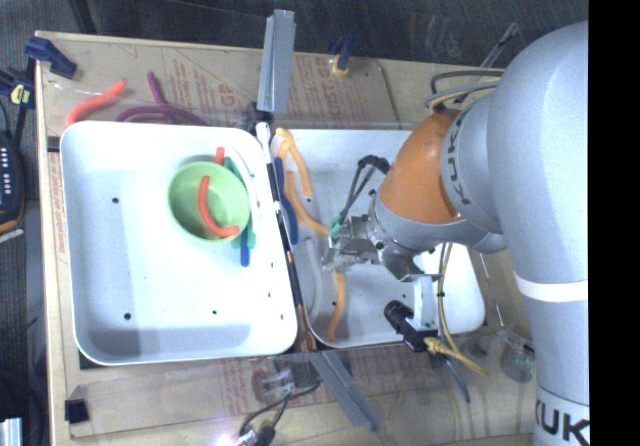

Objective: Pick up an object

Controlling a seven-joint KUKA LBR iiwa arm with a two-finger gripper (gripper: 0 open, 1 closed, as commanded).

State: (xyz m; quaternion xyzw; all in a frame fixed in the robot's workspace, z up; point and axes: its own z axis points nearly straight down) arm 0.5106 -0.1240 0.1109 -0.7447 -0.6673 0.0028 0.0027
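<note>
My gripper (335, 246) sits low in right bin (460, 309), just right of left bin (120, 264) w/ green bowl (208, 202).

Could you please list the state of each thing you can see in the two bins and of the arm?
green bowl: upright in the left bin, mouth up.
red strip: curved, lying in the bowl.
blue piece: resting at the bowl's right edge.
orange strip: lying along the right bin's left side.
gripper: lowered into the right bin; grip unclear.
</note>
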